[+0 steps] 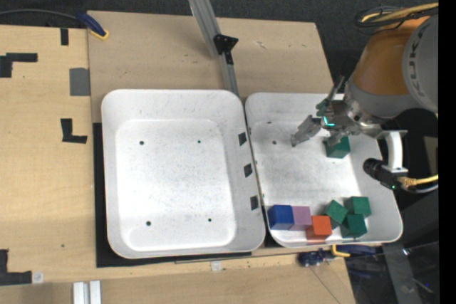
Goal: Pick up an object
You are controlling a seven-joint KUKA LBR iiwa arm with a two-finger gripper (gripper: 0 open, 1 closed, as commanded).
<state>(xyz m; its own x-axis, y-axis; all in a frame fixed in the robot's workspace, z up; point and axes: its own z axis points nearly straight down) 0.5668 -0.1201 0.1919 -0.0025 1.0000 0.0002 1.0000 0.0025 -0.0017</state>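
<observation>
My gripper hangs over the upper part of the right bin, open, its jaws spread wide. One finger points down and to the left over bare bin floor. A dark green block lies at the other finger's side, touching or just under it and not between the two. Along the bin's front wall sit a blue cube, a purple cube, an orange cube and three green blocks.
The left bin stands beside the right one, with a shared ridge between them. A slanted metal pole comes down to the bins' back edge. Cables hang off the arm on the right.
</observation>
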